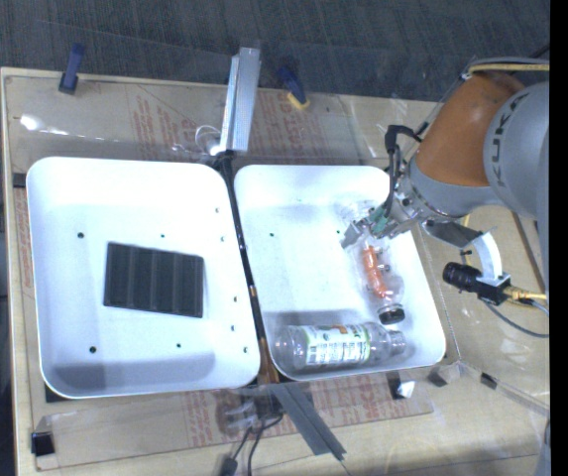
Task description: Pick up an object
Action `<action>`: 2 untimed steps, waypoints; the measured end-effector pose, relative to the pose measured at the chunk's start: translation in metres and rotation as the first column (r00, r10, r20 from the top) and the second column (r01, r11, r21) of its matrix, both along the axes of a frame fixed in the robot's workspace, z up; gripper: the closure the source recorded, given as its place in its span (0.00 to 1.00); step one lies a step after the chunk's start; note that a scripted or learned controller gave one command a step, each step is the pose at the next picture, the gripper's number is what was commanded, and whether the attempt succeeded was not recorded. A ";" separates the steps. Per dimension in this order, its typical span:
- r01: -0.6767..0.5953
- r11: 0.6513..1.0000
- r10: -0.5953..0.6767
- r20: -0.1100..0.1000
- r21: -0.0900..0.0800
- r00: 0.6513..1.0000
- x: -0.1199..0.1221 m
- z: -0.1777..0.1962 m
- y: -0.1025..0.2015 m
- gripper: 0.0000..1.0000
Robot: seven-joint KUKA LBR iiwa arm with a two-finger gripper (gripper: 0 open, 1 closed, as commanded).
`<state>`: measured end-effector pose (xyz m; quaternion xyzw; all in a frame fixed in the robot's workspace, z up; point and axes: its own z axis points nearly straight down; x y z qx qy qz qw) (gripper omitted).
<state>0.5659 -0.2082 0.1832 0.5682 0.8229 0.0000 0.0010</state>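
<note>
The gripper (375, 228) hangs low in the right bin (293, 191), just above the small orange bottle (377, 276) — its grip I cannot tell; nothing looks lifted yet; grasp and raise remain.

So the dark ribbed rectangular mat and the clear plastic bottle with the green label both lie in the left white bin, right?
Not quite. In the camera view the dark ribbed rectangular mat lies in the left white bin, but the clear plastic bottle with the green label lies in the right white bin.
</note>
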 end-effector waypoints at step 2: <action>-0.222 0.975 0.222 0.000 -0.001 0.975 0.054 0.037 0.001 0.00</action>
